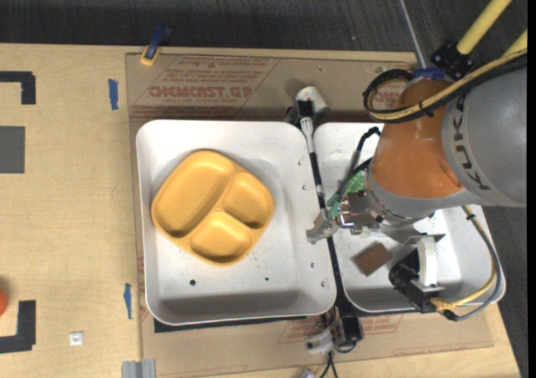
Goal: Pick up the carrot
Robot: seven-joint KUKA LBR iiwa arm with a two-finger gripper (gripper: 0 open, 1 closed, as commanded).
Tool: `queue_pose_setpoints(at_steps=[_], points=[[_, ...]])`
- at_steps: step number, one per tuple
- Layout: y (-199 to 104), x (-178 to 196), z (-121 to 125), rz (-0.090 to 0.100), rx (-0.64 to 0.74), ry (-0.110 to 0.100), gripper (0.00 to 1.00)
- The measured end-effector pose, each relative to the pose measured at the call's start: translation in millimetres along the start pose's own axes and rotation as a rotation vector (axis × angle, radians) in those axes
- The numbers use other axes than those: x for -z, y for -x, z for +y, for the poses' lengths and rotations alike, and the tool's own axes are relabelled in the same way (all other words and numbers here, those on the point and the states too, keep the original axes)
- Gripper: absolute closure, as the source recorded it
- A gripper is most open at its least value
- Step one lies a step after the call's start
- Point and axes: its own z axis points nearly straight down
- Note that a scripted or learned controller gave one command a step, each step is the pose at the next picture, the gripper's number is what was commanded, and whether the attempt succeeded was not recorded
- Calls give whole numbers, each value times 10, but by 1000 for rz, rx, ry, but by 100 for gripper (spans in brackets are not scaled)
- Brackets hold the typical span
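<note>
Cardboard covers the table (75, 200) under two white bins. Left bin (167, 284) holds a yellow sectioned plate (213, 204). Over the right bin (481, 242), the arm (435, 150) hides the tool; carrot's place can't be told.

My arm (435, 142) reaching over the right bin (477, 242), gripper (368, 238) low inside it, yellow divided plate (213, 204) in the left bin (159, 150) well to the gripper's left

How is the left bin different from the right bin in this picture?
The left bin holds a yellow divided plate; the right bin has the arm over it. The left bin's floor is mostly visible; the arm covers much of the right bin's floor. Both are shallow and white.
</note>
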Motion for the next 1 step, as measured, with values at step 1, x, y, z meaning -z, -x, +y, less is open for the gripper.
queue_pose_setpoints(at_steps=[1], points=[[-115, 2, -22, 0, 57, -1, 0]])
